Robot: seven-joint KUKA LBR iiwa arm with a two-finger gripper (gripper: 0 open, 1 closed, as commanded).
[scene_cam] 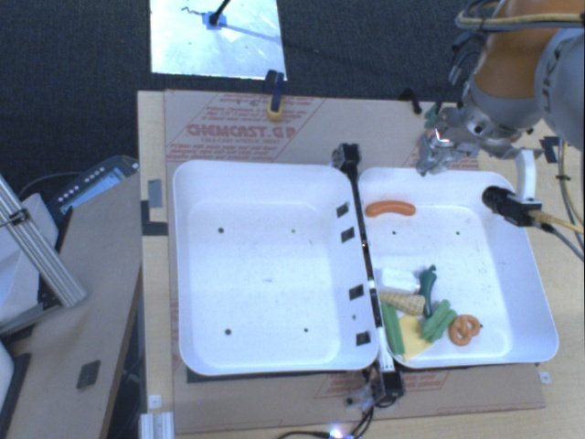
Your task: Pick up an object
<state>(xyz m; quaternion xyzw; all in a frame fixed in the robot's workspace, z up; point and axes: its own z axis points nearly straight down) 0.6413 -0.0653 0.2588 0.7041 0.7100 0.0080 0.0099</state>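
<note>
White right bin [512,273], orange sausage [390,209] lower-left of raised tool [433,160]

arm bent downward, end effector [437,160] raised

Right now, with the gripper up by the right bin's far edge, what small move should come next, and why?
Probably ease the gripper toward the camera and down, over the orange sausage. The gripper hangs above the far rim of the right bin with nothing between its fingers, and the sausage lies alone and nearest, apart from the cluttered pile at the near edge.
</note>
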